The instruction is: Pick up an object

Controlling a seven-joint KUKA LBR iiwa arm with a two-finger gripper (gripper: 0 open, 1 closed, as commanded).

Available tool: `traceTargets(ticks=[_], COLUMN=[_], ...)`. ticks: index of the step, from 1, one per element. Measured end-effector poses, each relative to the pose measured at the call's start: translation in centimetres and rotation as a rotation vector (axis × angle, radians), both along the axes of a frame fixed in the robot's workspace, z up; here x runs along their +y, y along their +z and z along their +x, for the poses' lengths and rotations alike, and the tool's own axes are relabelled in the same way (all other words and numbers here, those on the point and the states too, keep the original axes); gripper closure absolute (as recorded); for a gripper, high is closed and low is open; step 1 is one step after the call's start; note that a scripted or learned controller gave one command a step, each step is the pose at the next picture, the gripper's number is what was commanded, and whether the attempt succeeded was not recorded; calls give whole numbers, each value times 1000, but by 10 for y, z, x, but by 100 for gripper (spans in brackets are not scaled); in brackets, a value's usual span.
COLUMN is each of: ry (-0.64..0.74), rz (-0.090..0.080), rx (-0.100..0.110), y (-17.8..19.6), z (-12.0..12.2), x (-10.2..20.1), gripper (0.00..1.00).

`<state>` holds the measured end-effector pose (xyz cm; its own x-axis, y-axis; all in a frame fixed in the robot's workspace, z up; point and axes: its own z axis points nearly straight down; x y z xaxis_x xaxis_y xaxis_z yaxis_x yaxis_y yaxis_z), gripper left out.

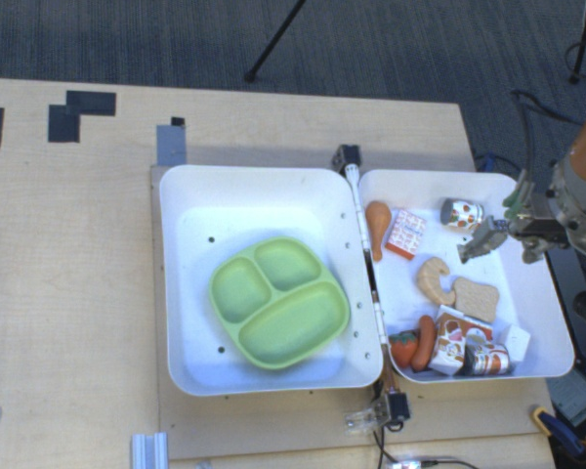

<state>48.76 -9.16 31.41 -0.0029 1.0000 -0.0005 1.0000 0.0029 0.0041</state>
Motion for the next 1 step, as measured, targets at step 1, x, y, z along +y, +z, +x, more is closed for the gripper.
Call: traceTargets(ticks=[1], ry=[0], rz=[1], rx=[6], y=[-131], z=[-2], x=[33], gripper=[0])
